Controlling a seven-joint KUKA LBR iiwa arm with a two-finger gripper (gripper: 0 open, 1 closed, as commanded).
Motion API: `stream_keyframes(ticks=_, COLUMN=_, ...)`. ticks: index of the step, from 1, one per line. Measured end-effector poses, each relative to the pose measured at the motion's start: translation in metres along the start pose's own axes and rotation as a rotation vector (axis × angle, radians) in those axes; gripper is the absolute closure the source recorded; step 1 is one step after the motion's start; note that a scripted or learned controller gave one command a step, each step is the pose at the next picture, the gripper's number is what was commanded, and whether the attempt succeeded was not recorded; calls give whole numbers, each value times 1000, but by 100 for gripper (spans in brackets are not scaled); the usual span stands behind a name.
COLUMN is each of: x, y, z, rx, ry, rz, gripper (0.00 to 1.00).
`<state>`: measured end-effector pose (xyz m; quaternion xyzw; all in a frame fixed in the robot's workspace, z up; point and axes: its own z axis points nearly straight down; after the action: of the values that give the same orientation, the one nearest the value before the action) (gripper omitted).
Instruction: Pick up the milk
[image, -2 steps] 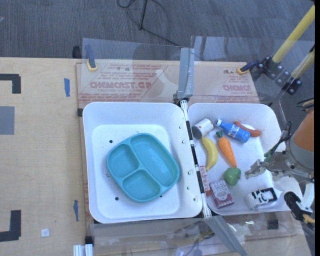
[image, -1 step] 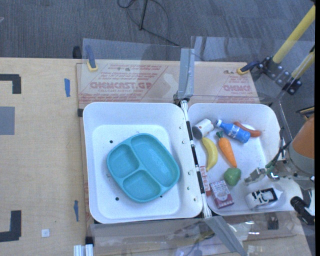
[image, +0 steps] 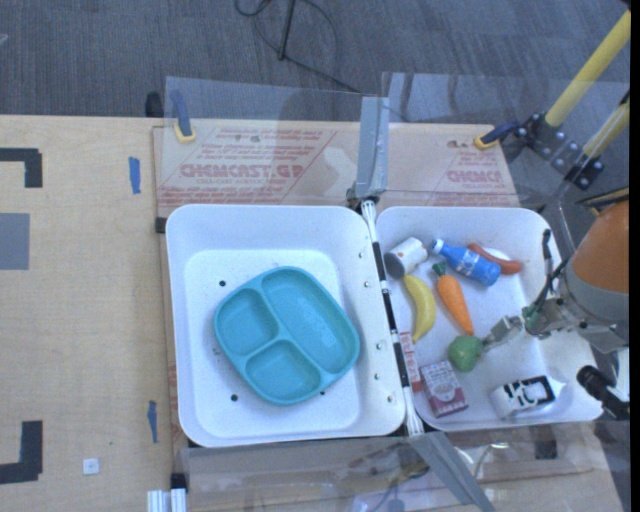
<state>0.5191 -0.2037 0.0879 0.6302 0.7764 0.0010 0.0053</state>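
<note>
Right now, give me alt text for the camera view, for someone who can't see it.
A grey arm's gripper hangs over the right white bin, beside a green fruit, with the milk carton lying near the bin's front. That bin also holds a banana, carrot and blue bottle; the left bin holds a teal divided plate.

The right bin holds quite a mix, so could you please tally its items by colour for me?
In the right bin:
Yellow: 1, banana
Orange: 1, carrot
Green: 1, round fruit
Blue: 1, bottle
Red: 2, sausage, carton
White: 2, can, cup
Total: 8
</note>
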Motion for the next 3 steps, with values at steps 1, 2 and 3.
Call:
stream_keyframes(ticks=1, x=-8, y=-35, z=-2, rx=-3, ry=10, rz=-20, gripper=0)
stream_keyframes(ticks=2, x=23, y=-33, z=-1, rx=-1, ry=0, rz=70, gripper=0)
stream_keyframes(ticks=3, x=20, y=-32, z=-12, rx=-6, ry=-7, rz=73, gripper=100)
